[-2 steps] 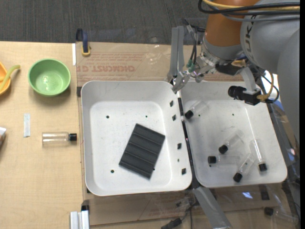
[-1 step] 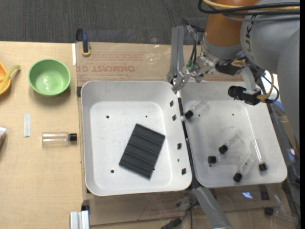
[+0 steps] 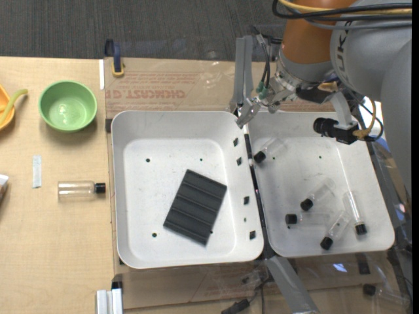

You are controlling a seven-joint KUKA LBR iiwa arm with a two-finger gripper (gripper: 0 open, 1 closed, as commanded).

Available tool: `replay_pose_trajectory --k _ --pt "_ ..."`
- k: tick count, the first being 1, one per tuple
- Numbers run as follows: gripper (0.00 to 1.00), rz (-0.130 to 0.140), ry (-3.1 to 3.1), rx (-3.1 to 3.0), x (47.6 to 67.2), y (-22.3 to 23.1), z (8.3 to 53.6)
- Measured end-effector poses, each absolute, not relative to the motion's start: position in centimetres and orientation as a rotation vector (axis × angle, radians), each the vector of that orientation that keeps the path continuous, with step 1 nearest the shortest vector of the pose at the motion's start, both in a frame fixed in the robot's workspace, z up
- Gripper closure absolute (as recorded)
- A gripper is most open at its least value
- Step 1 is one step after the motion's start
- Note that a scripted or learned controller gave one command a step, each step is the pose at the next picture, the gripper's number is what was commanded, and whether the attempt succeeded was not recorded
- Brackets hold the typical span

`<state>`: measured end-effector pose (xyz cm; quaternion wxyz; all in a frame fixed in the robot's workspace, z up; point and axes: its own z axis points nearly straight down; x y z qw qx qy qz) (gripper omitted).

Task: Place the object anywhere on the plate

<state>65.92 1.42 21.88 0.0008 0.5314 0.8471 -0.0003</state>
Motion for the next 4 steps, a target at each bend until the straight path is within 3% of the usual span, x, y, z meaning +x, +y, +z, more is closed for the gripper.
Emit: replay_pose_trajectory --k 4 --pt "0.00 -0.001 2.660 1.669 65.92 1.42 21.88"
